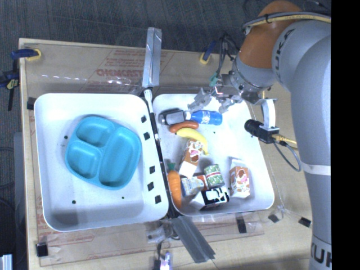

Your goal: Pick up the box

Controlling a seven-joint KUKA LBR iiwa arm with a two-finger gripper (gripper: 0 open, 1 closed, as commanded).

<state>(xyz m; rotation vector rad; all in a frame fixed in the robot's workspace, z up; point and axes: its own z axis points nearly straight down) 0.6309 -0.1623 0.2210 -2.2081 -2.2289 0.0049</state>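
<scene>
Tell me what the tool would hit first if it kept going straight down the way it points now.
Probably the blue bottle: the tool hangs right above it at the back of the right bin. Depth is hard to judge from this view.

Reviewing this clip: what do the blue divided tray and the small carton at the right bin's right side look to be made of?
Blue tray: likely moulded plastic, with a smooth, soft sheen and rounded compartments. Carton: probably printed cardboard, with flat faces, sharp folded edges and a matte look.

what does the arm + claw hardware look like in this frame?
Bulky grey arm with rounded segments and an orange band above the wrist. Thin dark cables loop around the wrist area. The claw is a small metallic grey two-finger unit. A black cylindrical part with a yellowish lead sticks out beside it.
</scene>
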